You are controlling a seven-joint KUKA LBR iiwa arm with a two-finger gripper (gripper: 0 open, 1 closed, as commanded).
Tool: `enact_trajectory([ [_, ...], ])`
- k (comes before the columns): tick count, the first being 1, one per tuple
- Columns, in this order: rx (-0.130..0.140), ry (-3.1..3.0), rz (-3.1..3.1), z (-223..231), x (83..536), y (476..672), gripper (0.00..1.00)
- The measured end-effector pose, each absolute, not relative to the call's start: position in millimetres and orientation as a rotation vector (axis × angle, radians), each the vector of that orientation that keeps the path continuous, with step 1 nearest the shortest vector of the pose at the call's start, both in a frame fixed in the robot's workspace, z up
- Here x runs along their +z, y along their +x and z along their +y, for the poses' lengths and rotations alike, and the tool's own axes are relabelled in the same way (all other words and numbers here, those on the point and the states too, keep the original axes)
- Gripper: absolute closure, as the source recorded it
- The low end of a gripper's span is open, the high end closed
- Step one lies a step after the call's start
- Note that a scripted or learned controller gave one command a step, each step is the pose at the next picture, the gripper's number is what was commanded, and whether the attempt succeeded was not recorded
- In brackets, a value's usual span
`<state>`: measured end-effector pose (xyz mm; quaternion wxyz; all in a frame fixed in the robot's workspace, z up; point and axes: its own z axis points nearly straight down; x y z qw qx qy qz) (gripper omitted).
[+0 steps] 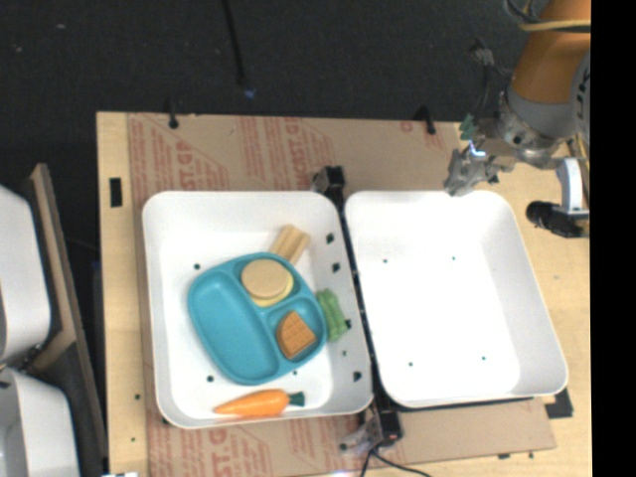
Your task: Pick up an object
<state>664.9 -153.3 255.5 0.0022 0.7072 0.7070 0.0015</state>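
Nearest, at about seven o'clock in the left bin (159,266), a carrot (260,402) lies flat along the bin's near wall, its green top pointing toward three o'clock. Just beyond it sits a blue tray (224,331) with compartments — a brown waffle-like piece (296,335) in the one at four o'clock, a round tan biscuit (268,279) in the one at one o'clock. A small green item (331,313) rests against the tray's three-o'clock edge, and a pale wooden block (291,240) touches the tray at one o'clock, tilted. The right bin (517,266) sits beside the left one on the light wooden surface (124,296). Farthest back, at twelve o'clock over the right bin's far rim, hangs the gripper (465,180) under the orange-banded arm (552,53) — well apart from every object; whether the jaws are open I cannot tell, and nothing is seen between them.
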Motion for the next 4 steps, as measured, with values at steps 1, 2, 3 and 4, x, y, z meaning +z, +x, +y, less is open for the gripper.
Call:
enact_trajectory([
  [1,0.002,2.219,2.223,-112,262,647.6,1.0],
  [2,0.001,2.219,2.224,-72,256,633.0,1.0],
  [3,0.002,2.218,2.225,-28,261,615.7,1.0],
  [4,0.002,2.218,2.225,21,254,581.8,1.0],
])
